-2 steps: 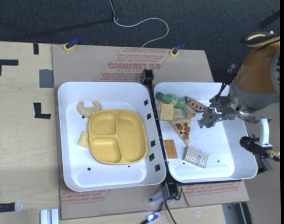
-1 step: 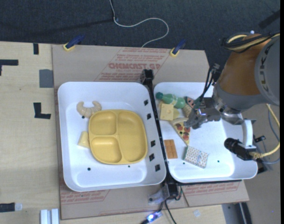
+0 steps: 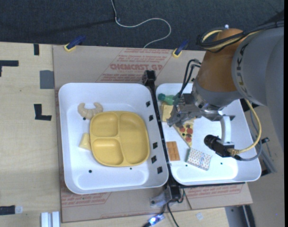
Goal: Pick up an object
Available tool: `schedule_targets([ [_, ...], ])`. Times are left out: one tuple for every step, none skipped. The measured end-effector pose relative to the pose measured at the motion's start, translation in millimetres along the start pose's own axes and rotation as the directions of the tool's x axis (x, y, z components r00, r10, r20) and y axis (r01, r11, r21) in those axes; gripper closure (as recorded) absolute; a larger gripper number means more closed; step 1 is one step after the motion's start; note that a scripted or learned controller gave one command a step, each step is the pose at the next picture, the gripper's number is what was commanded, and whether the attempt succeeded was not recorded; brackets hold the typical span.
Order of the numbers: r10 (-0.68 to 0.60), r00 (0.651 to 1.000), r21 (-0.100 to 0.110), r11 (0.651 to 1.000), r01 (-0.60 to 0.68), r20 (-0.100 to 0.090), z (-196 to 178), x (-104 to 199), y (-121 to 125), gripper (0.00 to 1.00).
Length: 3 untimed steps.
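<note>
My gripper hangs low over the upper left part of the right bin, right above a pizza slice and a pale yellow wedge. A green piece lies by the bin's top left corner. An orange cracker and a patterned grey-white square rest near the bin's front. The grey arm with its orange band covers much of the bin's far side.
The left bin holds a yellow divided plate, a tan curved pastry and a pale yellow wedge half under the plate. A black camera mount with a yellow cable hangs beside my wrist.
</note>
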State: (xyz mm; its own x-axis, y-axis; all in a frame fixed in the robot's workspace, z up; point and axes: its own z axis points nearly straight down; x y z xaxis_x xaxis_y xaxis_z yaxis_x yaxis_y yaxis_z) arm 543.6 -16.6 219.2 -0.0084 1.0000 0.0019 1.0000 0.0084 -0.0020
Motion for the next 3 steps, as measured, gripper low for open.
schedule_targets([
  [0.005, 1.0, -0.001, 1.0, -0.005, 0.001, -13, 14, -2, 1.0],
  [0.008, 1.0, 0.002, 1.0, -0.008, 0.003, 6, 16, -6, 1.0],
  [0.006, 1.0, -0.001, 1.0, -0.006, 0.002, -13, 21, 4, 1.0],
])
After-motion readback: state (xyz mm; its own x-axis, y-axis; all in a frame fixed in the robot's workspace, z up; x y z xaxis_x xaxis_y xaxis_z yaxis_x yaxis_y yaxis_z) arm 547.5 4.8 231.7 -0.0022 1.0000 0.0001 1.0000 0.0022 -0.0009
